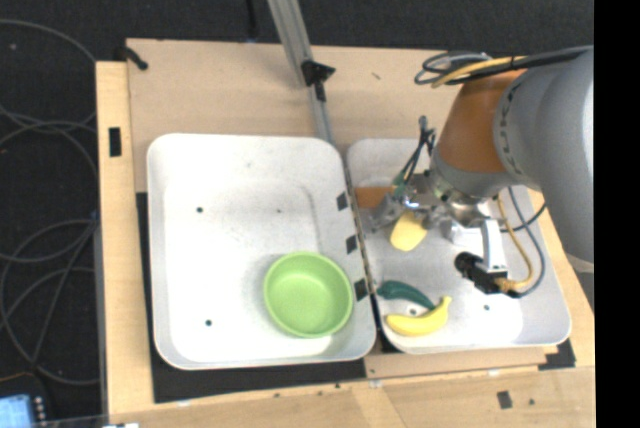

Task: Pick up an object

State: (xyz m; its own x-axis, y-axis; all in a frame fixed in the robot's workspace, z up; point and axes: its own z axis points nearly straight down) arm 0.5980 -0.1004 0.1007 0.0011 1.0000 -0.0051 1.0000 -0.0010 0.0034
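Observation:
My gripper (408,212) hangs over the left part of the right bin (530,316), under the orange band of the arm. A small pale yellow lump (407,235) shows directly below the gripper's tip, touching or very close to it; whether it is held is not visible. A yellow banana (418,319) lies near the bin's front edge, with a dark green object (404,292) just behind it. A brown-orange object (370,198) sits against the bin's left wall, partly hidden by the gripper.
A light green bowl (308,293) rests at the front right of the left bin (200,176). A slanted metal pole (285,6) rises behind the bins. Cables and a black connector (478,268) hang off the wrist over the right bin.

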